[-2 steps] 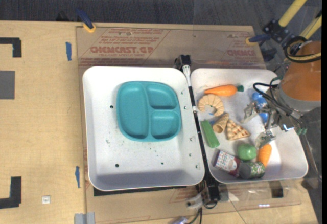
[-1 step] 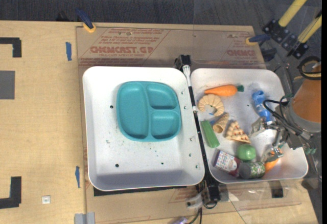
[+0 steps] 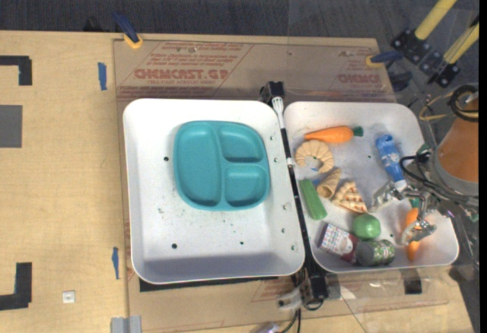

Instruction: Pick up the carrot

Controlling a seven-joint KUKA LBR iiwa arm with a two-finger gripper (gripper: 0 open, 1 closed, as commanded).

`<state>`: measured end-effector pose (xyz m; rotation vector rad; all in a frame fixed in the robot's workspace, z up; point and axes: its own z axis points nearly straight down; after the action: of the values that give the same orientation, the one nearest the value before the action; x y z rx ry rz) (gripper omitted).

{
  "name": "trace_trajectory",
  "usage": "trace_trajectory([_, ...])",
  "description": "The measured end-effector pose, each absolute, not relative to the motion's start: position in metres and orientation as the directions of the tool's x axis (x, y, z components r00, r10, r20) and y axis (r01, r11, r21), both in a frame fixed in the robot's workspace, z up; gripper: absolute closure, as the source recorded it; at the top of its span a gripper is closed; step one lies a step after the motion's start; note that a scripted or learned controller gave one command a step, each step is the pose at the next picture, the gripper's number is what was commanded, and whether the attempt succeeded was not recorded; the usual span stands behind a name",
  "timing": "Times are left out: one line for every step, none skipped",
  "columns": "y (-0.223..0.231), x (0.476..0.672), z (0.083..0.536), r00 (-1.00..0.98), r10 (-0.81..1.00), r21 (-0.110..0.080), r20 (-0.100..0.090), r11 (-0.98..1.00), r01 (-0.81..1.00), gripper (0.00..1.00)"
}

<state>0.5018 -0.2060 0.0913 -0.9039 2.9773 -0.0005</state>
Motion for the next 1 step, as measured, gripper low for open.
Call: trace_trajectory([-0.2061, 0.5035, 0.0909, -0.684, -0.729, 0.000, -0.030, 0.684, -0.729, 0.00])
